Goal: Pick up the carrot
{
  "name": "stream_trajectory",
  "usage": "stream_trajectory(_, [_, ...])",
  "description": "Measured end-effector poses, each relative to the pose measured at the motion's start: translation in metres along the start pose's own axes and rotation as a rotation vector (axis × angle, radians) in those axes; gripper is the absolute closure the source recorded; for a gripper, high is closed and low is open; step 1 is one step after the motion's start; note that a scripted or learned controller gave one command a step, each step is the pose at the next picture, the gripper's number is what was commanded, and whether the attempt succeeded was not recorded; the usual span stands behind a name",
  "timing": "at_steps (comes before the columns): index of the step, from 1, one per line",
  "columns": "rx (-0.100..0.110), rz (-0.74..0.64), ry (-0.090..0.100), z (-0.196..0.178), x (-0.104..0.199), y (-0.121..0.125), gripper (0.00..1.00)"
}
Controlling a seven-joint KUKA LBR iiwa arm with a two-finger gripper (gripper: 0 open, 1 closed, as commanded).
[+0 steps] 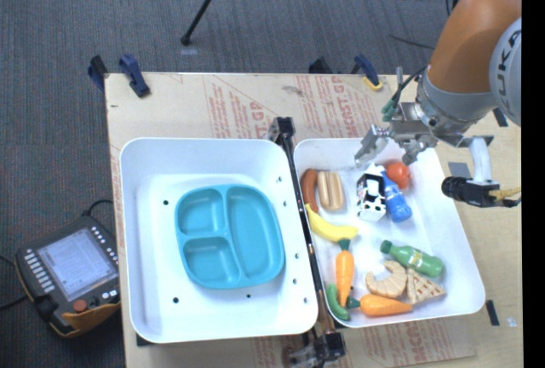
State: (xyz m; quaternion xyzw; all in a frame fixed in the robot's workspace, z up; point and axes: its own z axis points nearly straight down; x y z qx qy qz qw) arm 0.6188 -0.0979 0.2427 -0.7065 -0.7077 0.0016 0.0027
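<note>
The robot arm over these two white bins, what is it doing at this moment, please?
The arm's gripper hangs with its fingers spread over the far part of the right bin, above a cow-patterned carton and a blue bottle. It holds nothing. The carrot it should pick up lies untouched nearer the front of that bin, next to a banana. A second carrot lies at the front edge. The left bin holds a blue divided plate.

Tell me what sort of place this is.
Probably a robot lab test bench: a board clamped at its edges, two white bins of toy food such as a carrot, and a teach pendant on carpet.
</note>
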Motion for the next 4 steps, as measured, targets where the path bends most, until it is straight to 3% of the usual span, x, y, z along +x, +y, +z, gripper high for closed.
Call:
stream_trajectory(1, [0.003, -0.054, 0.001, 0.101, 0.01, -0.054, 0.0])
stream_trajectory(2, [0.002, 0.185, 0.001, 0.158, 0.013, -0.09, 0.0])
stream_trajectory(3, [0.007, 0.188, 0.003, 0.15, 0.014, -0.09, 1.0])
stream_trajectory(4, [-0.002, 0.346, 0.0, 0.028, 0.029, -0.062, 1.0])
